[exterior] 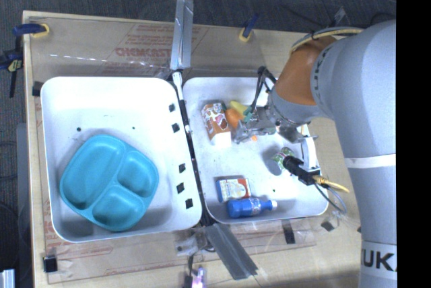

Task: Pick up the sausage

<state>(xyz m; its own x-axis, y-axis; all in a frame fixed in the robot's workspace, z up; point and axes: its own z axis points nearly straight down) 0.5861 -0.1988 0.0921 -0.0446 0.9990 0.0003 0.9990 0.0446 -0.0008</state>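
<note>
The gripper (248,128) sits low in the right bin (296,206), its metal fingers down among a small cluster of items — whether they are apart or together cannot be told from here. Just beside them lie an orange piece (234,117), which may be the sausage, a yellow piece (237,106) and a small printed carton (215,120) to the left. Nearer the front edge rest a red box (231,186) and a blue bottle (248,206), touching. The left bin (60,95) holds a blue divided tray (108,180), well apart from the arm (350,78).
</note>
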